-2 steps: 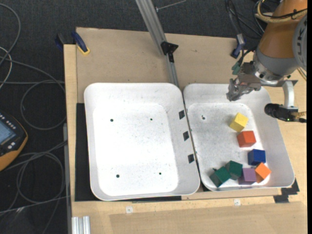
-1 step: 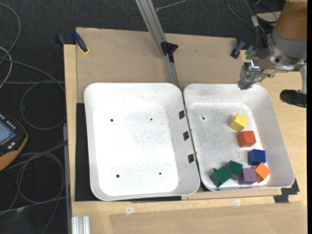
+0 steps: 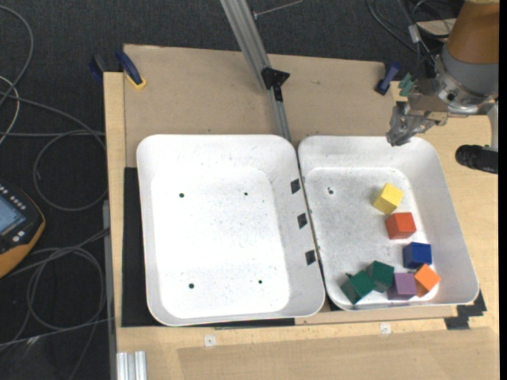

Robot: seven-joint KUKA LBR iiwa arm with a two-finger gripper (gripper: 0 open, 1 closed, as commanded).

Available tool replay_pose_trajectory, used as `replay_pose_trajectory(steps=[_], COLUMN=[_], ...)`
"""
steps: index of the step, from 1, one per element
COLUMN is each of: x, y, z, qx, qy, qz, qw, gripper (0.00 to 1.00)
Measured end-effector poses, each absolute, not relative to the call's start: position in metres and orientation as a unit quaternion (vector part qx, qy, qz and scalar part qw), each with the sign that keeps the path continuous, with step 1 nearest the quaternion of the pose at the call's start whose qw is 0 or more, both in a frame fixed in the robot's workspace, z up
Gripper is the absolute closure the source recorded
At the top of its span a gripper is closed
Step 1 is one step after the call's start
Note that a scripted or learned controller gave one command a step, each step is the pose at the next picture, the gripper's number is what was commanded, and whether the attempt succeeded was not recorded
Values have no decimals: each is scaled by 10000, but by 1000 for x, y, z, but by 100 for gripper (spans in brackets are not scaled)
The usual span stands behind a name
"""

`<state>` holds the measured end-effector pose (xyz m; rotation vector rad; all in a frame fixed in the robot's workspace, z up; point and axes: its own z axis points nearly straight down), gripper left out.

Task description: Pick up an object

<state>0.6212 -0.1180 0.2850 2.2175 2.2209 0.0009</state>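
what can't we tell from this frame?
- End effector: small and blurred in the camera view; finger state unreadable.
- Arm: cut off by the top and right edges.
- Purple block: partly hidden by the orange block and green blocks; its shape is unclear.

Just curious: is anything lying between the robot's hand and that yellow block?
No. In the camera view, only bare speckled floor of the right bin separates the hand from the yellow block.
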Motion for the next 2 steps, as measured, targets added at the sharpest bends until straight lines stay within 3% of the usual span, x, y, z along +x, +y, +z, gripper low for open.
replay_pose_trajectory(steps=[2], x=[632], y=[1], z=[276], qx=[7047], qy=[7095], qz=[12], qw=[-3], gripper=[100])
